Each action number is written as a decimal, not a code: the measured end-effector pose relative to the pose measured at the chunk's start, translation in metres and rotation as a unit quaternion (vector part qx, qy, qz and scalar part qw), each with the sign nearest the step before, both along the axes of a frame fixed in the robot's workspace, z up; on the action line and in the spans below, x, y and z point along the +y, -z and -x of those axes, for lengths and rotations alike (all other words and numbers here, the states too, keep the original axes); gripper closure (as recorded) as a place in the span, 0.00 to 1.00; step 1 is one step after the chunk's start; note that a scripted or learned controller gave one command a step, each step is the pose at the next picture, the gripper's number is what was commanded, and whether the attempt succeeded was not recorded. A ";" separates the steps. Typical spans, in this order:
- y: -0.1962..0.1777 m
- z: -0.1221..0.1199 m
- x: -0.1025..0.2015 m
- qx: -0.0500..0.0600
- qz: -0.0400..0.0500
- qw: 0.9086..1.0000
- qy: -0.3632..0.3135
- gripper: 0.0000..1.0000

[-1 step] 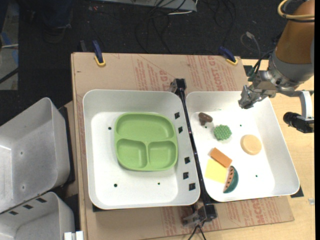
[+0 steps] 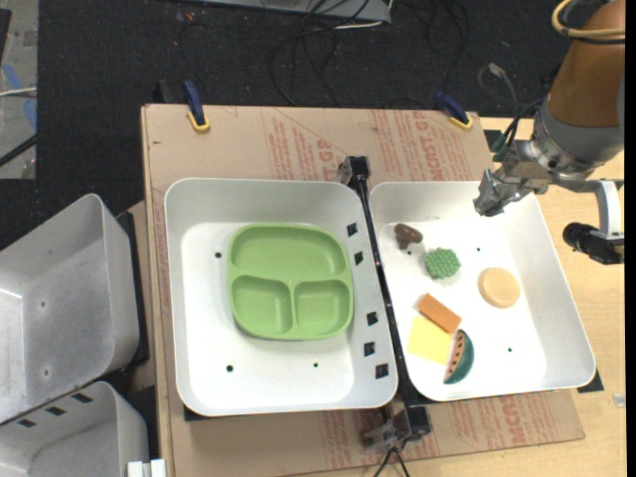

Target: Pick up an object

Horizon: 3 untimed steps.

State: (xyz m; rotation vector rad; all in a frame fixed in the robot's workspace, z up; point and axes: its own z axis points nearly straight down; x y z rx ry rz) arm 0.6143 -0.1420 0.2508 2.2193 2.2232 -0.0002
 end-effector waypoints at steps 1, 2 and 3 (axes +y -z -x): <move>0.063 0.001 -0.005 0.003 0.000 1.000 0.002 0.00; 0.107 0.000 -0.008 0.002 0.000 1.000 0.002 0.00; 0.159 0.001 -0.007 0.002 0.000 1.000 0.002 0.00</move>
